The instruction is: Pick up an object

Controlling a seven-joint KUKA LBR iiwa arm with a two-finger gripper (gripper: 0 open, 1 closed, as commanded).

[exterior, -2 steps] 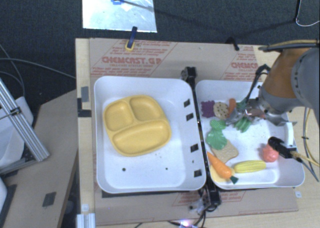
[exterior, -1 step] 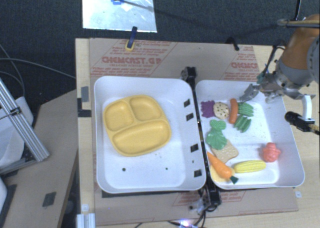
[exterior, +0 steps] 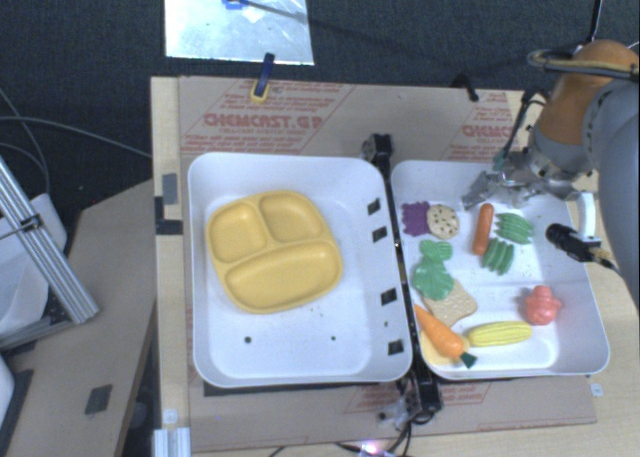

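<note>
- White bins, two side by side on desk (exterior: 120,235); left bin (exterior: 300,170) carries a yellow divided plate (exterior: 274,249), right bin (exterior: 570,345) carries the toy food.
- Arm comes in from right, grey w/ orange band; claw (exterior: 487,188) sits low at the upper edge of right bin, just above the top end of the orange sausage (exterior: 483,228).
- Claw state: cannot tell. Metal tips are small and blurred against the white bin, no gap readable. Nothing seen between them.
- Candidate objs in right bin: purple grapes (exterior: 415,216) and cookie (exterior: 442,220) side by side near upper left; sausage upright-ish next to them; two green pieces (exterior: 505,242) to its right; green leafy piece (exterior: 434,270) over a cracker (exterior: 455,302); carrot (exterior: 440,332) at lower left corner; corn cob (exterior: 500,333) near bottom; pink/red piece (exterior: 540,305) at right.
- Black item (exterior: 572,241) near right wall of bin, looks like part of rig; unsure.
- Progress (judgement): early. No obj lifted, all lie flat on bin floor. Approach to bin looks done; nearest targets = sausage, cookie.
- Left to do: descend onto one obj, close, lift clear.
- Risk: objs crowded, sausage near green pieces; a grab may nudge neighbours.
</note>
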